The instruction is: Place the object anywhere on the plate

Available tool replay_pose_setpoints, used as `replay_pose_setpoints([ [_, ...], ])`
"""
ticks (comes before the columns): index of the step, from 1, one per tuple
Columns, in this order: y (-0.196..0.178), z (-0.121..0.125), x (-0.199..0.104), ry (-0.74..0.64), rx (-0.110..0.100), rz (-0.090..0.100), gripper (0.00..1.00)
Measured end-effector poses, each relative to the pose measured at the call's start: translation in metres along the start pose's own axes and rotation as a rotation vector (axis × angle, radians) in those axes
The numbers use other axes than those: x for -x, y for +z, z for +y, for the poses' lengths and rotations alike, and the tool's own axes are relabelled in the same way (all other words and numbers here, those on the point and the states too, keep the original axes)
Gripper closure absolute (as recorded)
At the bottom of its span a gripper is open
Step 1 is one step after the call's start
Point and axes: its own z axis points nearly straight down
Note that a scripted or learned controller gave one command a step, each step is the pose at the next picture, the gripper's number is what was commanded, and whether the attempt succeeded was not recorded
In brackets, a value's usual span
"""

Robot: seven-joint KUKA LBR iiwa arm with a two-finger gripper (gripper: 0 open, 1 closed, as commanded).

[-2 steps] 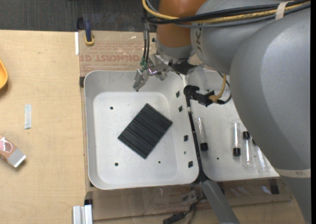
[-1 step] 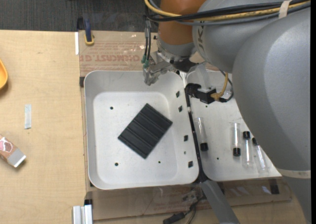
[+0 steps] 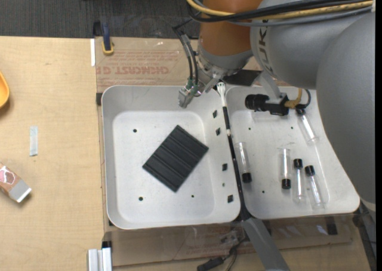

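A black ribbed rectangular plate [image 3: 176, 157] lies flat and turned at a slant in the middle of the left bin [image 3: 119, 204]. Several clear tubes with black caps lie in the right bin [image 3: 340, 192]: one tube [image 3: 243, 161] along the divider, one tube [image 3: 305, 124] near the arm, and a cluster of tubes [image 3: 298, 180] toward the front. My gripper [image 3: 187, 94] hangs over the left bin's far edge, above and behind the plate, apart from it. I see nothing between its tips.
The big grey arm covers the right bin's far right side. On the wooden bench to the left lie a small grey strip [image 3: 33, 141], a brown and white block [image 3: 13, 183] and an orange thing [image 3: 2, 92] at the edge. Cardboard [image 3: 140, 64] lies behind the bins.
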Motion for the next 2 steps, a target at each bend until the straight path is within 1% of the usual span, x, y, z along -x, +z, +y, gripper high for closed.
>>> replay_pose_setpoints([
  [1, -0.105, -0.0202, -0.0473, -0.431, 0.002, -0.001, 1.0],
  [2, -0.105, -0.0203, -0.0471, -0.431, 0.002, -0.001, 0.0],
])
